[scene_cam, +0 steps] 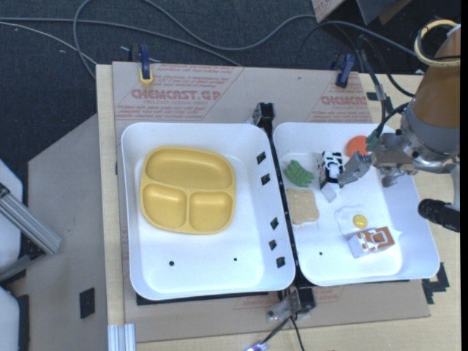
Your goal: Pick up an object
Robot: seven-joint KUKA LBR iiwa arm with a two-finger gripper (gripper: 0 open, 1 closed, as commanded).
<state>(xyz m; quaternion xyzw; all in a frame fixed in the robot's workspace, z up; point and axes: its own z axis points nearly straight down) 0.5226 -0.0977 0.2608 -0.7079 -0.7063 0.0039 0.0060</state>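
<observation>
Brown board tops the surface (219,93), printed with red lettering and pinned at its far edge by two blue clamps (146,63), and all around it lies dark carpeted floor (58,64) with grey cables (183,35) looping across it. Two white bins sit side by side on the board, touching along a black divider strip.

Over to the left bin (139,218): one item in there, a yellow three-compartment plate (189,189), lying flat toward the far left part of the bin, nothing on it.

Now the right bin (409,240), and it's busier. Green toy piece (297,172) near the divider, with a tan sponge-like block (302,205) just beside it on the near side. A small black-and-white figure (331,165) stands next to the green piece. An orange round thing (357,144) sits at the far side, partly covered by the arm. Toward the near side, a small yellow ball (359,221) rests on a clear wrapper, and just below it lies an orange-and-white packet (374,240).

The grey arm comes in from the right, and the end effector (344,179) hangs low in the right bin, right beside the black-and-white figure. Whether it is wide, narrow or gripping anything I cannot tell from this angle.
</observation>
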